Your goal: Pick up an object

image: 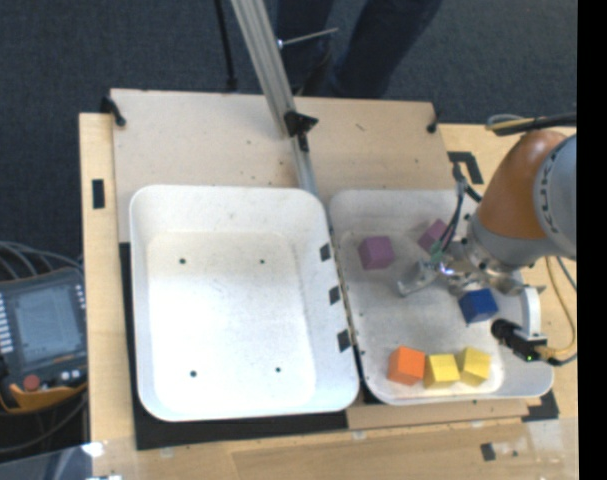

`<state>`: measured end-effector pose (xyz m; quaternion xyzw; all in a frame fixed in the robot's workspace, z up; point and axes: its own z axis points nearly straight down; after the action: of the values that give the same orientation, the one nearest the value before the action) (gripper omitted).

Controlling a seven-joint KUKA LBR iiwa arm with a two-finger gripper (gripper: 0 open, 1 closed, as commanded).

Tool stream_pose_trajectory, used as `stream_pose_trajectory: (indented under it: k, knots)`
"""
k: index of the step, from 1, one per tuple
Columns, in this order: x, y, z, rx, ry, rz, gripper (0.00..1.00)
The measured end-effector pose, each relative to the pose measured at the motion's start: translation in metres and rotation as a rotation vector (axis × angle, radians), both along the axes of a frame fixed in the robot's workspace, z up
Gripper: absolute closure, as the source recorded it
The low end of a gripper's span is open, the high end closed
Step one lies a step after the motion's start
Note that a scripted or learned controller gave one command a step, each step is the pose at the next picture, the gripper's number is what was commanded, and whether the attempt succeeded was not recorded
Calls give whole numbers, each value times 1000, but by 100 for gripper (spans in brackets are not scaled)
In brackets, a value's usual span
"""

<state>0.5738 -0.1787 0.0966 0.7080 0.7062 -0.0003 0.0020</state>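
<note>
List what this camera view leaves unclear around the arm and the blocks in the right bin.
- Tool: small and blurred in the camera view; whether it grips anything cannot be told.
- Second purple block: partly covered by the arm and its cables.
- Blue block: its upper edge is hidden under the wrist.
- Arm: its base is cut off at the right edge.

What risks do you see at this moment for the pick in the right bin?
The hand sits low between the purple block and the blue block, with nothing visibly between its fingers; it may close on air. A second purple block lies partly under the arm and might be pushed. The wrist cable near the bin's rim could snag.
</note>
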Motion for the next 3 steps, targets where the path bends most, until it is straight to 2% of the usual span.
stream_pose_trajectory:
  k: [1, 3]
  knots:
    - [1, -1, 13, 1, -5, -6, 100]
    - [11, -8, 140, 0, -7, 7, 100]
